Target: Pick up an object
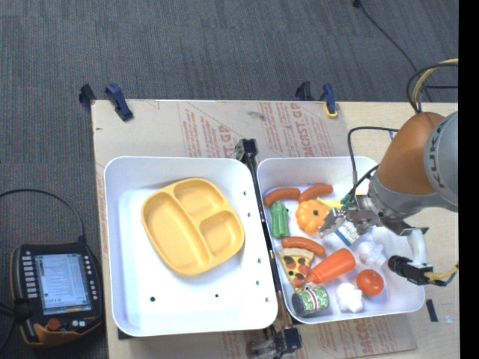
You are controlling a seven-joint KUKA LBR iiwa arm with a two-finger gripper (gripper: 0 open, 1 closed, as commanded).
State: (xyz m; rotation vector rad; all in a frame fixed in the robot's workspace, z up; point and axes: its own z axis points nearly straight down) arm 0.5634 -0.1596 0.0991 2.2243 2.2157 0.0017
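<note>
From above, my gripper (334,223) hangs inside the right bin (359,314), at three o'clock of the orange pumpkin toy (309,216). Whether my fingers are open or closed, I cannot tell. Hot dogs, a carrot (331,265), a tomato (370,282) and a can (310,301) crowd the bin. The left bin (120,223) carries a yellow divided plate (193,225).

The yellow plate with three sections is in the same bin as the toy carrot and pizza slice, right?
Not quite. The camera view shows the yellow plate lying by itself in the left bin. The toy carrot and pizza slice are in the right bin.
</note>
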